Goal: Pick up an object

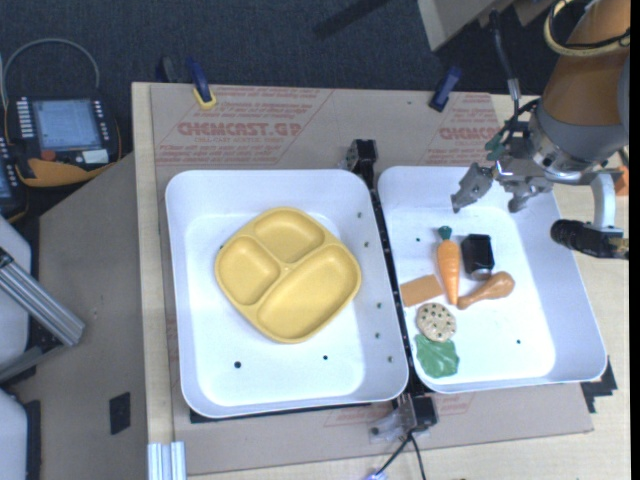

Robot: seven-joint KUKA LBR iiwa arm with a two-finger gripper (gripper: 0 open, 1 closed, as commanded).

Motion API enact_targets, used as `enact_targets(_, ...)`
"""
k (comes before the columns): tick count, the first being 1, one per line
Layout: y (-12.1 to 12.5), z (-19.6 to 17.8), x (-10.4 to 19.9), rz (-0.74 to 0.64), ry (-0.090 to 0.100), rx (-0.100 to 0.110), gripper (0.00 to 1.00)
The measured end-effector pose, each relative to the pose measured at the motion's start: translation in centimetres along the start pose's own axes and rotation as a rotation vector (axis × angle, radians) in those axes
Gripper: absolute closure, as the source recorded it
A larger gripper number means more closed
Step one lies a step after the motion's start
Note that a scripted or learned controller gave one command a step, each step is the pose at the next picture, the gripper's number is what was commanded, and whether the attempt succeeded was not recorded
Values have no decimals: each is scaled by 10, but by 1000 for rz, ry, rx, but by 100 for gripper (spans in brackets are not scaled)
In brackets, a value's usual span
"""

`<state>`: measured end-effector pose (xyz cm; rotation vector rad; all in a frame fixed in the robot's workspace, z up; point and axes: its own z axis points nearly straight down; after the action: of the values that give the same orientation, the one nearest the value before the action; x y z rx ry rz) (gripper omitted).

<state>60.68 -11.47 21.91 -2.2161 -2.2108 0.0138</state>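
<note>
Two bins (pixel 190 268) side by side, food toys in the right one.
From above, the claw (pixel 493 195) hangs spread and bare over the right bin's far end, apart from the toys: carrot (pixel 450 267) touching a black block (pixel 477 253), drumstick (pixel 489 289), cracker (pixel 420 290), cookie (pixel 436 321), green leaf (pixel 438 356). A yellow plate (pixel 288 273) sits in the left bin.

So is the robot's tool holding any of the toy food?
No. The tool is open above the right bin, with nothing between its fingers.
</note>
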Motion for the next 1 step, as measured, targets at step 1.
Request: enact_targets(1,3,-8,0,-3,-2,-15,0)
